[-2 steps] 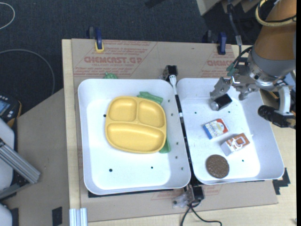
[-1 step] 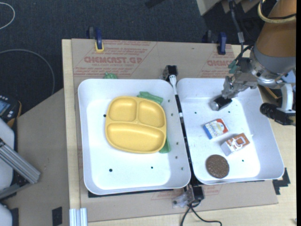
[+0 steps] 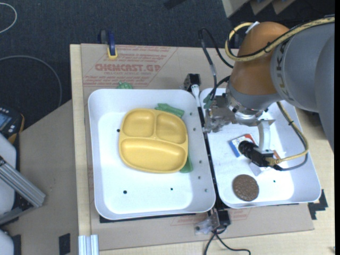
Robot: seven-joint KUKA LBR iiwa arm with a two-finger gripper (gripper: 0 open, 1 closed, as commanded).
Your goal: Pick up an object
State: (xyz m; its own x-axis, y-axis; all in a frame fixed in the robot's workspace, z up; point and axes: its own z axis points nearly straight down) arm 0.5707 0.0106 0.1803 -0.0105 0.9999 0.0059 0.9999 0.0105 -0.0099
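Observation:
My gripper (image 3: 214, 117) hangs low over the far left part of the right bin (image 3: 297, 179), close to the wall between the two bins. A brown round disc (image 3: 245, 187) lies near that bin's front edge. A small blue, red and white flat item (image 3: 235, 144) lies in the middle of the bin, just right of and nearer than the gripper. In the left bin (image 3: 106, 158) sits a yellow divided plate (image 3: 154, 141), with a green thing (image 3: 170, 109) poking out from under its far edge.
The grey arm with its orange band (image 3: 260, 57) covers the far part of the right bin. A cardboard sheet (image 3: 133, 62) lies under both bins. A blue clamp (image 3: 111, 42) stands at its far edge.

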